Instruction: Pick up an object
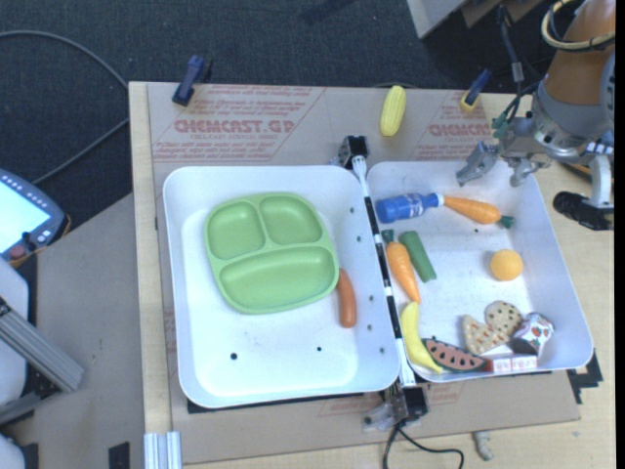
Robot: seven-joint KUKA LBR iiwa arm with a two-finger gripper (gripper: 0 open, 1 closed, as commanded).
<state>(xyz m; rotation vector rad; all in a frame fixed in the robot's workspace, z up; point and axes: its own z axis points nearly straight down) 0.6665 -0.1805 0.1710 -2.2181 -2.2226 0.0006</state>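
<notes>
Several toy foods lie in the right bin [571, 291], and none is yet between the fingers, so the step in hand looks like choosing a target and coming down on it. The gripper [498, 164] hangs over the bin's far rim, its two fingers spread apart with nothing between them. Nearest to it is a carrot [472, 209], lying crosswise with its thick end touching the cap of a blue bottle [405, 207]. A good grasp there would probably close across the carrot's middle, away from the bottle, with the fingers turned square to its length.

An easier choice may be the orange ball [506, 265], which sits alone on bare floor well apart from the rest; it could roll, so the fingers should straddle it evenly before closing.

Further out the crowding grows. A second carrot [401, 270] and a green pepper-like stick [419, 255] lie side by side against the bin's left wall, leaving little room for a finger on that side. A banana [416, 337], a watermelon slice [457, 355], cookies [493, 325] and a small wrapped item [532, 333] huddle along the near edge, touching or overlapping, so a grasp there risks catching two things.

In the left bin [195, 360] a green divided plate [270, 252] sits with a sausage [346, 298] just beside it. A corn cob [393, 110] rests on the desk [244, 125] beyond both bins.
</notes>
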